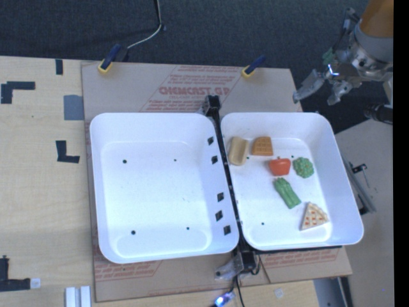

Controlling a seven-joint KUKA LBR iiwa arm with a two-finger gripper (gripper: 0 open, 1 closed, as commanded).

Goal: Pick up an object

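Observation:
The right bin [332, 190] holds several toy foods. A tan bread piece [238, 150] lies by the divider, with an orange waffle square [262, 146] beside it. A red tomato [279, 166] and green broccoli [303, 167] sit mid-bin. Below them lie a green pickle [287, 192] and a triangular waffle slice [313, 216]. My gripper [321, 89] hangs open above and beyond the bin's far right corner, with nothing between its fingers.
The left bin [153, 184] sits beside the right one on a cardboard sheet [185, 88] clamped by two blue-and-yellow clips. A black cable [153, 18] trails at the back. The arm's grey wrist and orange band [380, 11] occupy the top right.

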